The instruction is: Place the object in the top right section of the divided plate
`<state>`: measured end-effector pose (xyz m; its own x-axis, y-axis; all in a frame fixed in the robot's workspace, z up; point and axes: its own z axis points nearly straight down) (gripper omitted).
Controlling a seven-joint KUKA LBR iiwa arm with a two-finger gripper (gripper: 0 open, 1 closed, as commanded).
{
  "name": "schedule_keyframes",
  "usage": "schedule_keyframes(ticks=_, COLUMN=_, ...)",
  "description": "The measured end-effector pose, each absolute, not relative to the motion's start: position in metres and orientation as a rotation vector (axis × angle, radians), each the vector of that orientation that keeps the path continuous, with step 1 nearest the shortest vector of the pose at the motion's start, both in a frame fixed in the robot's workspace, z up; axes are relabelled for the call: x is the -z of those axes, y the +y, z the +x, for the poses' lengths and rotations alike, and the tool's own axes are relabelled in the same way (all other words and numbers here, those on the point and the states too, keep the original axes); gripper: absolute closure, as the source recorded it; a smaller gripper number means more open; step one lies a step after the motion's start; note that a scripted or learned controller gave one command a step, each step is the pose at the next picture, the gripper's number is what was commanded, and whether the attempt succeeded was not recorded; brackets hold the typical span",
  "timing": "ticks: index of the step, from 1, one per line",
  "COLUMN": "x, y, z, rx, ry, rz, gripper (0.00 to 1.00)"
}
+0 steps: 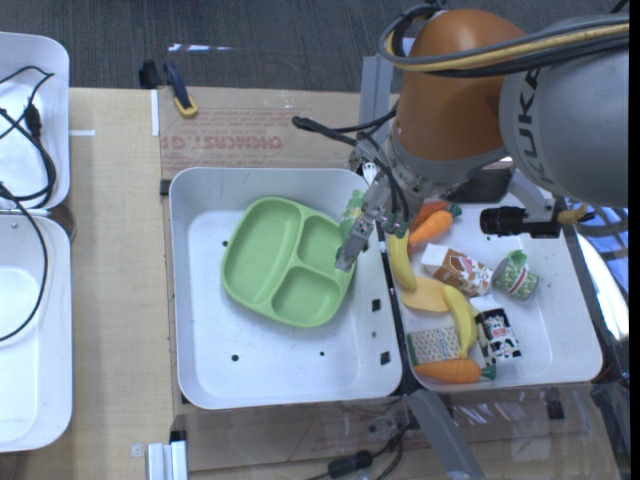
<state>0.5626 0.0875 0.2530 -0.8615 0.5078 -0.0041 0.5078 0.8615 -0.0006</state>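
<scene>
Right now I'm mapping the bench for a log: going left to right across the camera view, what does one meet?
White tub with black cable → blue-and-yellow tool → green divided plate in the left bin → gripper → yellow banana → juice carton → green-wrapped item.

The pale wooden counter point(110, 268) bears two shallow white bins side by side. The left bin point(200, 368) lies under and to the left of the pincer point(352, 243); the right bin point(560, 363) lies just right of it, their rims touching.
</scene>
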Motion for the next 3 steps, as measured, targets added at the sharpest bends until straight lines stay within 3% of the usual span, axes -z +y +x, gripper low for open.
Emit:
schedule_keyframes(ticks=1, x=-0.204, y=0.074, z=0.547, rx=0.001, ry=3.124, rz=0.339, gripper=1.0)
schedule_keyframes(ticks=2, x=-0.291, y=0.028, z=0.528, rx=0.0, ry=3.118, rz=0.359, gripper=1.0)
schedule_keyframes(ticks=3, x=-0.207, y=0.069, z=0.518, rx=0.0, ry=3.124, rz=0.342, gripper=1.0)
